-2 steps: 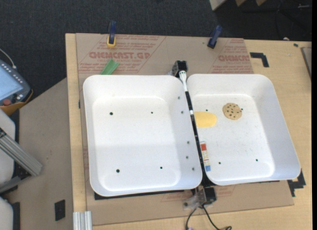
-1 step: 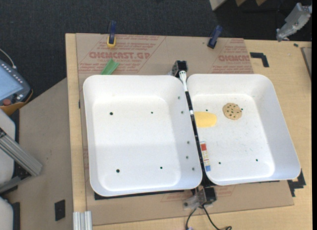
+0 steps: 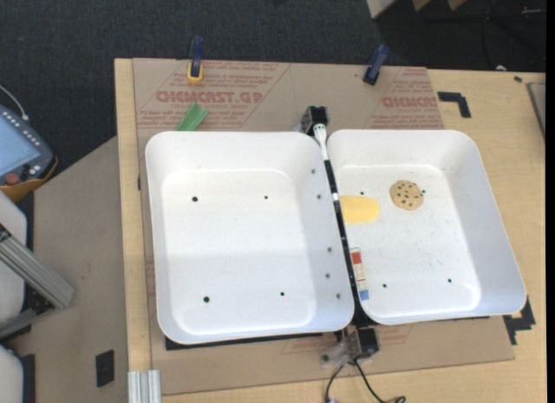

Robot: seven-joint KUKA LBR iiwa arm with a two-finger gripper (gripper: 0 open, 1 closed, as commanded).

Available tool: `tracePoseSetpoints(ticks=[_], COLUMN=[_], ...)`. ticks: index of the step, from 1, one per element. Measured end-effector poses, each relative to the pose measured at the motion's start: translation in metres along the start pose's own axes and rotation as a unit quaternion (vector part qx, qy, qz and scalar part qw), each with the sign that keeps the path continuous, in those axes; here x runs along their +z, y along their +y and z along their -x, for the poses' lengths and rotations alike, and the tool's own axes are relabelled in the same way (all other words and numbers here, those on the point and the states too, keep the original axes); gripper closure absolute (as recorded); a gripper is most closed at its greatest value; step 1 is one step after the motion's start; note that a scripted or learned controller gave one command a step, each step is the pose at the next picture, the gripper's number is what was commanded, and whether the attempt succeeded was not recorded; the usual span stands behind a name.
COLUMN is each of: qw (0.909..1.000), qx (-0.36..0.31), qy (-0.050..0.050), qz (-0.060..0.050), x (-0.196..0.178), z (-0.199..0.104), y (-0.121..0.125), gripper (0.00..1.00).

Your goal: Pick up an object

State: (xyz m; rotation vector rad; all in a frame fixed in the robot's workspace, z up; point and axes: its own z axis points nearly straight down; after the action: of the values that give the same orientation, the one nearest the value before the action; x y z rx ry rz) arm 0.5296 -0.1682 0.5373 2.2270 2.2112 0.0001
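Yellow piece (image 3: 359,210) near cookie (image 3: 406,194) in right bin (image 3: 434,258); jaws' state: cannot tell.

White bins, brown board, dark floor: the colours on the bench.

Both the left bin (image 3: 230,237) and the right bin (image 3: 434,254) are plain white, dotted with a few small black spots. In the right bin a tan cookie (image 3: 406,194) is speckled with dark chips, and a flat yellow piece (image 3: 359,210) is a solid, even yellow. The cardboard sheet (image 3: 286,89) beneath is brown with faded red lettering. On it lies a green strip (image 3: 192,117); a yellow and blue clamp (image 3: 196,61) and a blue clamp (image 3: 376,63) grip its far edge. The floor (image 3: 130,3) is dark grey.
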Motion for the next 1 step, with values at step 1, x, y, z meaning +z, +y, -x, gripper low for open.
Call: tracePoseSetpoints(ticks=[1], qw=[0.9999], qx=[-0.011], qy=[0.003], qz=[-0.001], x=[0.0015], z=[-0.1323], y=[0.0051], gripper=[0.00])
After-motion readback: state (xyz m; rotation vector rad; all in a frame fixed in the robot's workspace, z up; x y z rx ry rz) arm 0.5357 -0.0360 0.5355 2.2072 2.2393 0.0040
